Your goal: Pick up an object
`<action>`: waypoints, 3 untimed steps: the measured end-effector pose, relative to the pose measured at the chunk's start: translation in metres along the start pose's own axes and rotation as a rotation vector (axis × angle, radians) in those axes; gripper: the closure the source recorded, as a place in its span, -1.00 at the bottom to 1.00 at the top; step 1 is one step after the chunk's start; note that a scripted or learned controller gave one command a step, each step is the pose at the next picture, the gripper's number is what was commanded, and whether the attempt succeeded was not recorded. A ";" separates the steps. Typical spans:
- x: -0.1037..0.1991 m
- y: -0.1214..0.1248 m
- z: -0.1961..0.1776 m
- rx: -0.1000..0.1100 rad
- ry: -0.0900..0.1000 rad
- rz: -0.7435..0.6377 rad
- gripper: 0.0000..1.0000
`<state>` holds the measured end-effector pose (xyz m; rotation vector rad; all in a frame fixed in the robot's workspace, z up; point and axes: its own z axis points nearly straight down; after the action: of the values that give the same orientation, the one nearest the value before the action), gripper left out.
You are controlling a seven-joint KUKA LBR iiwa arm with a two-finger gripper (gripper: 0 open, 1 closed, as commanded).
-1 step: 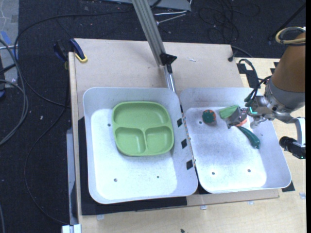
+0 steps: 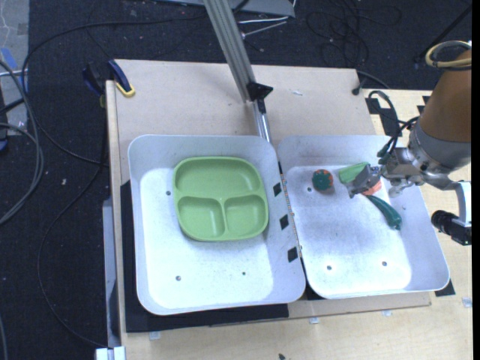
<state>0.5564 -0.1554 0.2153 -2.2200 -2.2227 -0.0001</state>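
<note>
**Arm reaching into the right bin beside a small cluster of objects**

We look down at a slant on a pale wooden tabletop (image 2: 187,100) carrying two shallow white bins side by side, their inner edges meeting near the middle of the view. The left bin (image 2: 161,276) holds a light green divided plate (image 2: 222,199) with three compartments, sitting toward the bin's far half; the near half of that bin is bare white floor. The right bin (image 2: 360,265) also has a wide bare stretch across its middle and near side, with its objects gathered along the far edge.

There we see a small round ball (image 2: 322,179), green with a red patch, just left of a light green flat piece (image 2: 351,173). A dark green handled object (image 2: 388,212) lies at a slant toward the bin's right wall, with an orange-red bit at its upper end.

The grey arm enters from the right, its orange band (image 2: 450,103) high above the wrist, and bends down toward the bin's far right corner. The end effector (image 2: 365,181) sits low, right beside the light green piece and the orange-red tip, close enough that they seem to touch. We cannot tell how far apart it stands or whether it has hold of anything.

A slanted metal pole (image 2: 232,40) crosses the tabletop's far side above the bins.
</note>
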 end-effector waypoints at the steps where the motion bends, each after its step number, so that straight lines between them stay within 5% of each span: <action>1: -0.004 0.004 0.062 0.005 0.000 0.002 -1.00; 2: -0.007 0.013 0.115 0.005 0.000 0.002 -1.00; 3: -0.007 0.014 0.122 -0.002 -0.002 0.001 -1.00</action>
<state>0.5699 -0.1621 0.0931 -2.2232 -2.2230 0.0000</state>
